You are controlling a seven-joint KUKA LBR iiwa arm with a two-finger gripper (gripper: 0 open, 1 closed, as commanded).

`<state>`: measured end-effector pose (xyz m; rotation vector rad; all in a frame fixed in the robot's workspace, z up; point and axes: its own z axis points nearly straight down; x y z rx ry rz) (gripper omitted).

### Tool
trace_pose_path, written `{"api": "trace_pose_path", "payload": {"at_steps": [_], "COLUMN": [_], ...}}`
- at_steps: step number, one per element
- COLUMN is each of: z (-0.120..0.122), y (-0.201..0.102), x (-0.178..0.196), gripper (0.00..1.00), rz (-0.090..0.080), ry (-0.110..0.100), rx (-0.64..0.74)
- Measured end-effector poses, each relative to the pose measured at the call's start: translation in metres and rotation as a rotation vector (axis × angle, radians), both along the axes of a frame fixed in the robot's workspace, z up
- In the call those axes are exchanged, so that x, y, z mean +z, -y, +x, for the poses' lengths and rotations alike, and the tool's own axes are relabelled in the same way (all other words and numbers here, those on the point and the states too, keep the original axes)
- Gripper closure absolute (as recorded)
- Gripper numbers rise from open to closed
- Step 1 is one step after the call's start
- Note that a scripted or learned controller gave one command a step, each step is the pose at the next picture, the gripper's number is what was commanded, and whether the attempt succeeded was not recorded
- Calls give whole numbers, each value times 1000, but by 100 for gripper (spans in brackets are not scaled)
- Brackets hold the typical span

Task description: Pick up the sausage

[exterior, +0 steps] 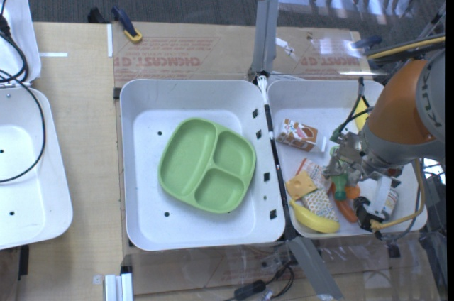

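Observation:
The sausage (347, 210), a short orange-red piece, lies in the right bin (312, 104) near its front right. My gripper (339, 170) hangs low over the bin just behind and to the left of it, above a small green and orange item (340, 188). The grey wrist and orange band rise to the right. Part of the sausage's far end is hidden under the gripper body.
In the right bin are also a yellow banana (316, 220), a patterned packet (318, 201), a cheese slice (301, 186) and a brown carton (298, 134). The left bin (135, 150) holds a green divided plate (207, 165). A black cable loops at the bin's front right.

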<state>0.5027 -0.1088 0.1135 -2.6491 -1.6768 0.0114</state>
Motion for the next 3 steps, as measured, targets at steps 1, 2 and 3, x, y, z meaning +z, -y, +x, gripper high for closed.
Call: {"api": "trace_pose_path", "payload": {"at_steps": [1,2,3], "z": [0,-21,-20], "y": [0,20,21], "x": [0,-20,-13], "gripper": [0,0,100], "rz": [0,1,0], "ry": [1,15,13], "rx": [0,-2,-5]}}
